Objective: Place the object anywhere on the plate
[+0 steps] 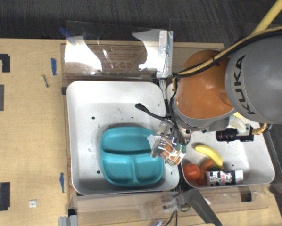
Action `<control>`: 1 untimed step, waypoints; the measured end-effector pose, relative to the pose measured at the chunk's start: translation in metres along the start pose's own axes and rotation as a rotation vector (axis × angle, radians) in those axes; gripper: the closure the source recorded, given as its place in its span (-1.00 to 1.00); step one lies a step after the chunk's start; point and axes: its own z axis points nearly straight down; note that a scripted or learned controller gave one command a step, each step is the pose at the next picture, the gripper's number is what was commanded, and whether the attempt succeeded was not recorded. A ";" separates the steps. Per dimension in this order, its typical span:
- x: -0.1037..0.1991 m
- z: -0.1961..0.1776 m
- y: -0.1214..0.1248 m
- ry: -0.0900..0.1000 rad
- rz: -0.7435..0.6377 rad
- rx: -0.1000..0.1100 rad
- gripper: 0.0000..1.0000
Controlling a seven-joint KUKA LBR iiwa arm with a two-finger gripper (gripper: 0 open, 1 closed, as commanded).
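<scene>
Camera view has my gripper (168, 147) low at the right edge of the teal plate (130, 161), at the wall where the two bins meet, and a small orange-and-white packet (172, 155) sits between the fingers, so I judge them closed on it. The packet hangs at the plate's right rim, partly over the rim and partly over the left bin (84, 107). It looks light, thin and crinkly, probably slick, so I would hold it near its middle and not squeeze hard, since it may twist or slip. Beyond it, in the right bin (261, 157), lie a banana (209, 154), a tomato (193, 172) and a small bottle (224, 176)
</scene>
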 end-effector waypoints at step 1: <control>-0.069 -0.135 -0.044 -0.008 -0.205 -0.001 1.00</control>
